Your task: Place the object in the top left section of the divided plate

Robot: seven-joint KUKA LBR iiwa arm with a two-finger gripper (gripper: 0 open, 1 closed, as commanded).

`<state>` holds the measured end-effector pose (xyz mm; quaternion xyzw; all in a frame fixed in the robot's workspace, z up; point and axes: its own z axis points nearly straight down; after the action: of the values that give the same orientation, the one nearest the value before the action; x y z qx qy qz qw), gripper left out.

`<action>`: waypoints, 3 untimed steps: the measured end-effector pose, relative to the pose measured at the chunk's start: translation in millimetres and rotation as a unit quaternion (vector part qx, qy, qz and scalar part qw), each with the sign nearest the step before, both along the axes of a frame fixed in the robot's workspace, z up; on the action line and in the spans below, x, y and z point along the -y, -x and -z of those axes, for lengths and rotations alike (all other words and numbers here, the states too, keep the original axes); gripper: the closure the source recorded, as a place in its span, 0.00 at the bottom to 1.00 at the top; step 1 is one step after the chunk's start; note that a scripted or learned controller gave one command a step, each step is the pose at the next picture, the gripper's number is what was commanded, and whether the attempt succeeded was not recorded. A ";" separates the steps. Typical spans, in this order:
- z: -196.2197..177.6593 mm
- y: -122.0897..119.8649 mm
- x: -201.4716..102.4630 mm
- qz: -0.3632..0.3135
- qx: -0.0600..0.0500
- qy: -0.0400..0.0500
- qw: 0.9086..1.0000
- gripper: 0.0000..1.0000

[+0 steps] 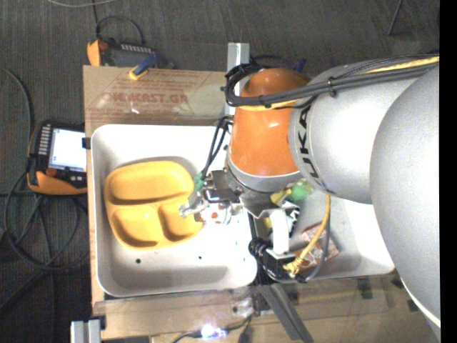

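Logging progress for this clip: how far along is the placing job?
Done: the arm has reached over the left bin, its claw at the plate's right edge. In hand: I cannot tell whether it holds anything. Left: all plate sections look bare, so the placement appears undone.

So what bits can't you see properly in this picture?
- The hand: its tip sits by the yellow divided plate, too small and blurred to tell what it carries.
- The right bin: the big grey arm covers most of it.
- The things in the right bin under the arm: half hidden by the arm, hard to name.
- The plate's right edge: tucked behind the hand.
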<state>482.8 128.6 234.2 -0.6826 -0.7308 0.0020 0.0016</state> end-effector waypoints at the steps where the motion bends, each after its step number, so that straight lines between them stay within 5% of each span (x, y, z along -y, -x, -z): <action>1: 52.1 -0.8 37.0 -0.023 0.000 0.000 1.000 1.00; 2: 80.2 0.6 19.0 -0.010 -0.001 0.001 1.000 1.00; 3: -7.1 -52.8 69.1 -0.026 0.002 0.002 1.000 1.00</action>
<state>535.6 59.5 241.2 -0.6638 -0.7480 0.0022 -0.0008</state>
